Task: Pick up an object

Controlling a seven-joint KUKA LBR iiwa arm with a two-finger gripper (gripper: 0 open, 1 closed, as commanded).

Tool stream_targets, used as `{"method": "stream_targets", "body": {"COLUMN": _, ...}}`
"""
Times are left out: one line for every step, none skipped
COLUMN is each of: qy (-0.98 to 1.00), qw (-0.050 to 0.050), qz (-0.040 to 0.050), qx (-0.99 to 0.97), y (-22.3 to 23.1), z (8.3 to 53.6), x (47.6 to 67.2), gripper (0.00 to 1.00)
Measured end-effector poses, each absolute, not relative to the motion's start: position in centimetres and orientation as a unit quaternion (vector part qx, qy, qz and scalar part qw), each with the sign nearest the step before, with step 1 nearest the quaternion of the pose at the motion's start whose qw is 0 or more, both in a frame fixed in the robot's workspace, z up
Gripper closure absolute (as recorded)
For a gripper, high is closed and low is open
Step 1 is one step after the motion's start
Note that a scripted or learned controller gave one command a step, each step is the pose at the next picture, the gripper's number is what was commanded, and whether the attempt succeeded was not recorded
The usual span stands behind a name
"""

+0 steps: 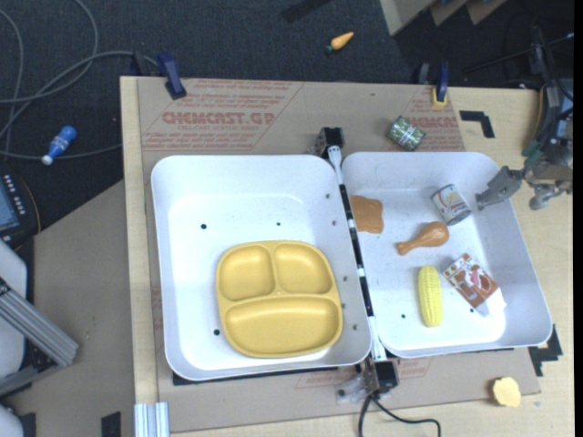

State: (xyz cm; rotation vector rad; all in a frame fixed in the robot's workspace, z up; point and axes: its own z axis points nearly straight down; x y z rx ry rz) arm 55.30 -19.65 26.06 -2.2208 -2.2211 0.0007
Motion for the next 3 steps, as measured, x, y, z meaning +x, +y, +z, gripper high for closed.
{"method": "stream_targets", "body": {"qy": -0.709, "qw": 0.005, "qz": 0.0016, "qx": -0.705, "y": -14.3, "z": 13.7, "x": 55.3, "gripper": 0.00}}
{"method": "stream_targets", "body": {"qy": -0.707, "qw": -0.003, "qz": -0.0006, "qx": -0.707, "y": -11.6, "z": 10.1, "x": 52.2, "gripper": 0.00}}
{"method": "stream_targets", "body": {"qy": -0.707, "qw": 0.003, "qz": 0.0013, "qx": -0.707, "y": -10.2, "z": 8.3, "x": 48.5, "gripper": 0.00}}
